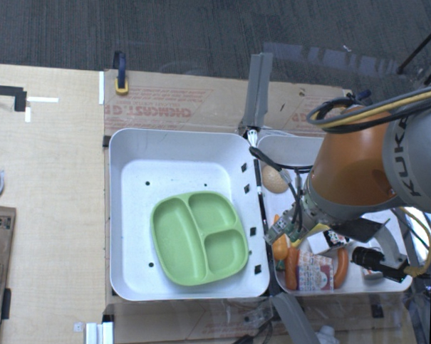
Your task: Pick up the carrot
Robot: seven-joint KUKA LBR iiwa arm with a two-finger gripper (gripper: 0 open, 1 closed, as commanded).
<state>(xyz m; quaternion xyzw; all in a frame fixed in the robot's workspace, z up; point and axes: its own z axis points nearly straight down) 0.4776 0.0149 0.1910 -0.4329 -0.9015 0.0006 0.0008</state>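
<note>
The carrot, a small orange piece with a green top, lies by the left wall of the right bin. My gripper hangs just above and slightly right of it, under the orange wrist band. The arm's bulk covers much of the right bin. Nothing is visibly lifted.
A green divided plate lies in the left bin. In the right bin, a tan round item sits at the back. A reddish sausage shape, a printed packet and another orange-red piece lie at the front.
</note>
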